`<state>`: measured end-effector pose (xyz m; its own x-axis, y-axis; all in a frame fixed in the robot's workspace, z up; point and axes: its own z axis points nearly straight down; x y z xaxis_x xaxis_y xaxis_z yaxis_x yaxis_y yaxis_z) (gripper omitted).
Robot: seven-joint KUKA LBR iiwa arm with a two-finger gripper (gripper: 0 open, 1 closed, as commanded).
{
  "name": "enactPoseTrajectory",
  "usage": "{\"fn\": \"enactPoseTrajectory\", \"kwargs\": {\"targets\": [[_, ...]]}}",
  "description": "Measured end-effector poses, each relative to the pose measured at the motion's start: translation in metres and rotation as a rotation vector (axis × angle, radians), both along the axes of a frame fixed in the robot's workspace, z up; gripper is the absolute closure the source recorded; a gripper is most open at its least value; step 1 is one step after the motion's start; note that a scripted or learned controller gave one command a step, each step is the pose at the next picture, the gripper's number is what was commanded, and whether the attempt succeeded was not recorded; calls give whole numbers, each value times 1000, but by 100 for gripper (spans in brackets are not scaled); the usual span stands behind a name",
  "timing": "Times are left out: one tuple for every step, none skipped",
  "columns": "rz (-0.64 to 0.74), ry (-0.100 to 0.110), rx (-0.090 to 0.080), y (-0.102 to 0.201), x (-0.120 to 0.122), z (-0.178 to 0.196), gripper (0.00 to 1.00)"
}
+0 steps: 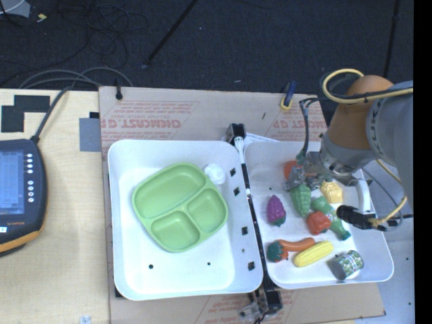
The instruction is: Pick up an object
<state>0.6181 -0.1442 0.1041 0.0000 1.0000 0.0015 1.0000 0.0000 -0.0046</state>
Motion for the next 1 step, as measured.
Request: {"fn": "enactPoseTrajectory", "kwargs": {"targets": [[6, 2, 3, 93, -75, 87, 100]]}}
